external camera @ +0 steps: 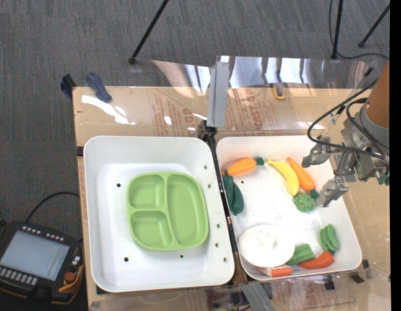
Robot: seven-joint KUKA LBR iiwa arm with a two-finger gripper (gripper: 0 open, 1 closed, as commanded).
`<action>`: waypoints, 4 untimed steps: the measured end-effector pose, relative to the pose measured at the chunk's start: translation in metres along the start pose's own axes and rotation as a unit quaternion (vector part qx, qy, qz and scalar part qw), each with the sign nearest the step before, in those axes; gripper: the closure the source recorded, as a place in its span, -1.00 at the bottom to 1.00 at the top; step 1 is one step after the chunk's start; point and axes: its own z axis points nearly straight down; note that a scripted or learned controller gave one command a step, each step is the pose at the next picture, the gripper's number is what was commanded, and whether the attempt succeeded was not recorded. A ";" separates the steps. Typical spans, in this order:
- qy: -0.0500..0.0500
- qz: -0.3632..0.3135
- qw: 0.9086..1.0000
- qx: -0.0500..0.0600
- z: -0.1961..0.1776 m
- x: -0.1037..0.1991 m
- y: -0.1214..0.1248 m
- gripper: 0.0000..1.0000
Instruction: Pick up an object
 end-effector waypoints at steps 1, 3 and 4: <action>0.005 0.044 0.999 -0.001 0.100 -0.015 -0.043 -1.00; -0.010 0.089 0.996 0.002 0.185 -0.099 -0.054 -1.00; -0.012 0.117 0.993 0.002 0.184 -0.090 -0.044 -1.00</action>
